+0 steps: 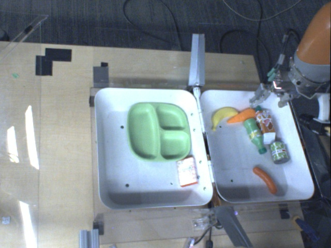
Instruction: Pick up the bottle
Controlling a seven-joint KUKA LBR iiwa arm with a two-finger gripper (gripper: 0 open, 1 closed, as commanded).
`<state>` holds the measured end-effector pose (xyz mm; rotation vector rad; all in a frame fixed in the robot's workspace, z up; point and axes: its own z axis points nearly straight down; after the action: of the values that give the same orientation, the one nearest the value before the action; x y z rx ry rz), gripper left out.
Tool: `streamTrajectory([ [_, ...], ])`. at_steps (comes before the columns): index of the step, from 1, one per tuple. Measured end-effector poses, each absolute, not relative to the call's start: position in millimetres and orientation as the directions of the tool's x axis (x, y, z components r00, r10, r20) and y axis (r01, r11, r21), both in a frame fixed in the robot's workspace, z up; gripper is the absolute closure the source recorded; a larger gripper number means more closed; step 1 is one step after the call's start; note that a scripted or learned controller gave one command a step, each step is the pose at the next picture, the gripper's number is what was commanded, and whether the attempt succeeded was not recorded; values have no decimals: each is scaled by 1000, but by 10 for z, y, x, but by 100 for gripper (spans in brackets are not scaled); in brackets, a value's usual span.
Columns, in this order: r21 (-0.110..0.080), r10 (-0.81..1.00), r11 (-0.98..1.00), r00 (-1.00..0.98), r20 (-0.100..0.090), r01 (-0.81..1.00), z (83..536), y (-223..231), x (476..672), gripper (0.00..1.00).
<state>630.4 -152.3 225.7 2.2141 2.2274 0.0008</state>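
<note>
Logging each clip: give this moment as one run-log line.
gripper: above right bin's far edge | bottle: lying in right bin, not held | neighbours: carrot, can | pick: not done

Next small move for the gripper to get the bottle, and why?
Probably shift the gripper toward the near side of the right white bin and centre it over the green plastic bottle before descending. The gripper now sits at the bin's far edge, beyond the bottle. The bottle lies on its side, crowded by an orange carrot and a small carton, so alignment matters.
</note>
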Motion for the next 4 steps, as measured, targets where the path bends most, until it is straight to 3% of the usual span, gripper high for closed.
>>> streamTrajectory([
  [1,3,1000,13,-13,-1,1000,2344,-1512,6328,100],
  [2,3,1000,13,-13,-1,1000,2343,-1512,6328,0],
  [3,0,1000,-8,8,0,1000,1833,-872,6306,0],
  [4,0,996,-85,85,1,996,1151,-1691,5703,0],
])
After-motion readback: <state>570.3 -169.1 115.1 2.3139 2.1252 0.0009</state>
